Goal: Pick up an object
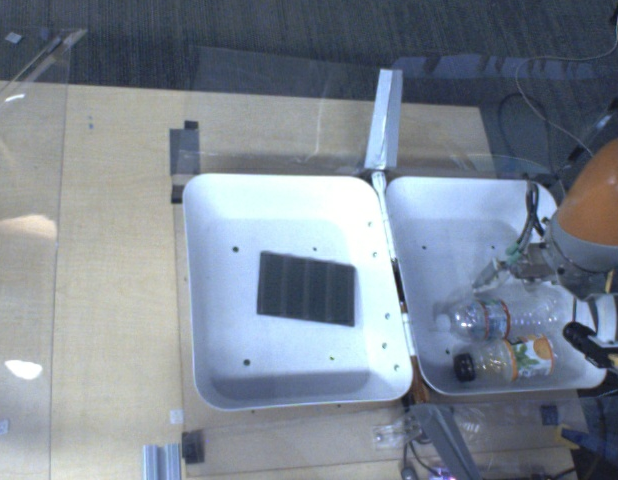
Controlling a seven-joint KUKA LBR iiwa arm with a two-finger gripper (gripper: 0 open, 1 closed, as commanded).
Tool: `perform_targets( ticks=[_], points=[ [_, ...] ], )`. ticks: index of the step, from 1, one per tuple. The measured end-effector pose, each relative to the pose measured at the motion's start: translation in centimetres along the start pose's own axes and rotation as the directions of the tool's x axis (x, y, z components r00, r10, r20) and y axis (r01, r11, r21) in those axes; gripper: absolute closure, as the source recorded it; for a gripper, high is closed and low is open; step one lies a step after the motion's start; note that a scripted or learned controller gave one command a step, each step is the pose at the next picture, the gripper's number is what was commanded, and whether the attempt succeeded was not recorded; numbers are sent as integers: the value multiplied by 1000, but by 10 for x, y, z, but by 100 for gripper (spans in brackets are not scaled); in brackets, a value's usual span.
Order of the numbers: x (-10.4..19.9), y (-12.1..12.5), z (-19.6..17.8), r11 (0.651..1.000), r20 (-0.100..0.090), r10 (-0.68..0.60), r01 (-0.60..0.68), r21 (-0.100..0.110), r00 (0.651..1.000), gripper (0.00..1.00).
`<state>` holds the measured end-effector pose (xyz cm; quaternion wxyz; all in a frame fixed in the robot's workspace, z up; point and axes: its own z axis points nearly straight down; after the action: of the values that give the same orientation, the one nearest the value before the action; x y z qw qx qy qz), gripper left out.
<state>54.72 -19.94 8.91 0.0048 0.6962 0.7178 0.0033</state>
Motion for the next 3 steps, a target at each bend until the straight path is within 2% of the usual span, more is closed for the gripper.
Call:
perform_targets(
  ticks=[1, 2, 3],
  points=[
    [-5, -49, -2, 981, 4, -194, 194, -7, 981, 0],
    [-5, -19, -39, 995, -1, -102, 102, 3, 995, 0],
    [-5, -19, -39, 995, -1, -102, 102, 3, 995, 0]
  ],
)
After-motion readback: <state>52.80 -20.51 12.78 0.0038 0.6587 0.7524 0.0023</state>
